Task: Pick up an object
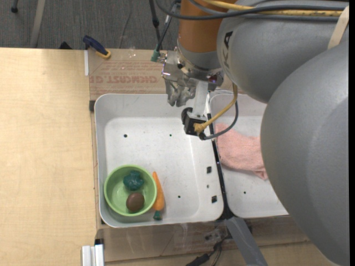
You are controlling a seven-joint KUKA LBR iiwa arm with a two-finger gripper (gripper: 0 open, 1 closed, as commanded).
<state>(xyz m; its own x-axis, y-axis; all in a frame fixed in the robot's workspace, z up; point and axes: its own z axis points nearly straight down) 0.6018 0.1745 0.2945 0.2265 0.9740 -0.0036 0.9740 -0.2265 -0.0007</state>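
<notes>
1. Where the two bins meet: left bin (138,143) containing a green bowl (130,190) at the near-left corner.
2. Inside the bowl: a teal lump (133,179) and a brown ball (135,201).
3. Touching the bowl's right rim: a carrot (158,195).
4. In the right bin (255,195): a pink cloth (241,151).
5. Above the left bin's far edge: end effector (178,98), nothing held; finger spread cannot be told.

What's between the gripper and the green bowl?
Bare white floor of the left bin separates the gripper from the green bowl, per the camera view.
</notes>
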